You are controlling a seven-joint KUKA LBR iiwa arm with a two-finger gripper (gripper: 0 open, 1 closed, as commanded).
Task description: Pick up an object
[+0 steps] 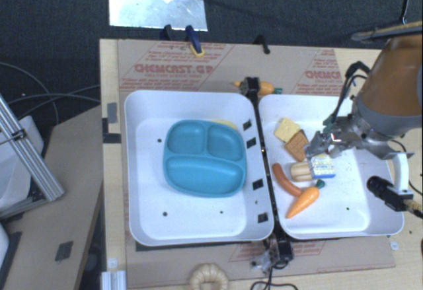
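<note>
The right bin point(344, 219) holds several toy foods: a pale yellow cheese wedge point(287, 129), a brown cracker point(297, 145), a red-orange sausage point(285, 180), an orange carrot point(303, 201), a beige roll point(301, 171) and a small white-and-blue box point(322, 167). My gripper point(324, 145) hangs low over the middle of this bin, just above the box and right of the cracker. Nothing shows between its fingers.
The left bin point(142, 150) carries a blue divided plate point(203, 156), with something yellow peeking out behind it. A black clamp with an orange piece point(253, 87) sits at the top of the divider between the bins. A beige ring point(210, 277) lies on the bench front.
</note>
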